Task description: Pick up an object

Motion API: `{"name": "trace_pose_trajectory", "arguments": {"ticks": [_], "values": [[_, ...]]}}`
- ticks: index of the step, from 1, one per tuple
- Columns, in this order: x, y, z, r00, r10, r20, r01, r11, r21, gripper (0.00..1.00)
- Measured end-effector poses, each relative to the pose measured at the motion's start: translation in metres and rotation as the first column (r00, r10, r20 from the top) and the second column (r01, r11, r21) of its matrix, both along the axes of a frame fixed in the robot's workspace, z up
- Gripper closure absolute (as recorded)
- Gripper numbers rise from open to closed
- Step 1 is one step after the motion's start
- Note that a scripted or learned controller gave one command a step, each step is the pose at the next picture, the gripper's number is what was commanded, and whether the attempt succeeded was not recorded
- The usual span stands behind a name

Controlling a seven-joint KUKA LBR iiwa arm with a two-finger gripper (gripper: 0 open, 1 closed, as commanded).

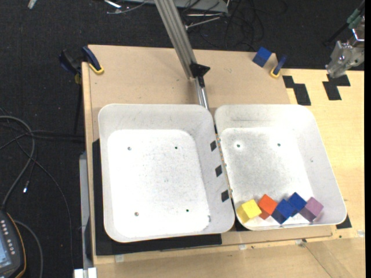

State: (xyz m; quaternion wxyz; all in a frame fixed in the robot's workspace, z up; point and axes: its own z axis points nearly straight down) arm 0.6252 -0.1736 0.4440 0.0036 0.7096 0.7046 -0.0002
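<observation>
Tan wooden bench: largest surface, bare along the far side behind both bins; black floor with cables beyond its left and far edges.
Left shallow white bin: speckled floor, open all the way to its raised rim.
Right shallow white bin: touching the left bin along the shared rim; far and middle floor open, near edge crowded.
Grey aluminium strut: slanting from the top of the view down to the far end of the seam between the bins, over the bench only.
Metallic gripper: at the far right edge, over the bench, well apart from both bins; open or closed, cannot tell; nothing seen in its hold.
Blocks in the right bin: yellow cube, orange cube, blue cubes, purple cube, in a tight row, touching, pressed against the near rim, so little side room.
Stray blue cube: on the bench past the right bin, just beside a yellow-tipped clamp.
Black tabs: three along the seam.
</observation>
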Motion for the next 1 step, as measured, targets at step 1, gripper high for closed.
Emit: {"name": "trace_pose_trajectory", "arguments": {"ticks": [1], "values": [[0.0531,-0.0418,0.0623,1.000,0.005,0.004,-0.005,1.000,-0.001,1.00]]}}
